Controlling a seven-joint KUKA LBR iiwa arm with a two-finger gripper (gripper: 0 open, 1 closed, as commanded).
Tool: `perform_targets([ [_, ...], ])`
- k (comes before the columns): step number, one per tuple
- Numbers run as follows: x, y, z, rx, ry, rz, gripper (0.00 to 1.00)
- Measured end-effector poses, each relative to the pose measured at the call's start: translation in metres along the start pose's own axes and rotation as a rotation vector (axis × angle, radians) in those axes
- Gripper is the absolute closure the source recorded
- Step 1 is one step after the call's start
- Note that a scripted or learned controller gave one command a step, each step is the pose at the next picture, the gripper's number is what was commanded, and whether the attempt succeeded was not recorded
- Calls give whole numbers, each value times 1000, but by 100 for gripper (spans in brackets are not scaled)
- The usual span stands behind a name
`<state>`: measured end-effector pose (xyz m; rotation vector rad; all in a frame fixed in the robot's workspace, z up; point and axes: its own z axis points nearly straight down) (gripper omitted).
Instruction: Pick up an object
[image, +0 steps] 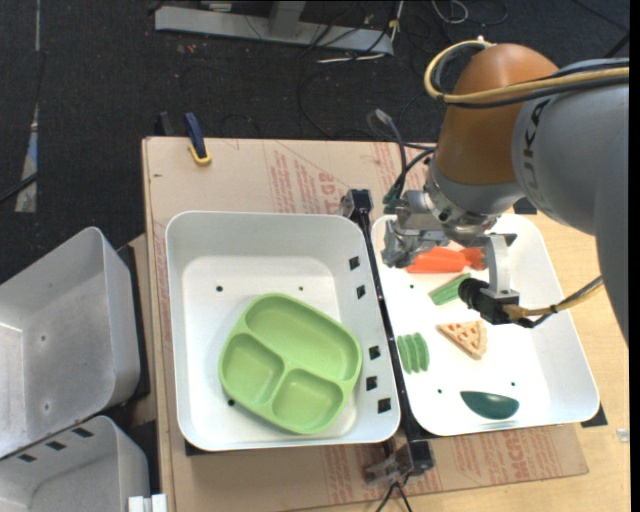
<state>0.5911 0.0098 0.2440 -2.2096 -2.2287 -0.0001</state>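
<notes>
Reversed red print runs across the cardboard bench top (300, 165) but is too faint to read; part of "KUKA" shows on the arm (540, 125). The gripper (445, 255) hangs over the right bin (560, 300), right above the orange carrot (445, 262). Toward the near rim from the carrot lie a green pod (448, 291), pizza slice (465, 337), ridged green piece (412, 351) and dark green leaf (490, 404). The left bin (190, 300) holds a green divided tray (290, 362).

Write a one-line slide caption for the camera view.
Robot arm's gripper hovers over the right bin of toy food; a green divided plate fills the left bin.
</notes>
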Motion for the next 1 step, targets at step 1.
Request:
perform_targets([
  [1,54,-4,-6,-3,0,0,100],
])
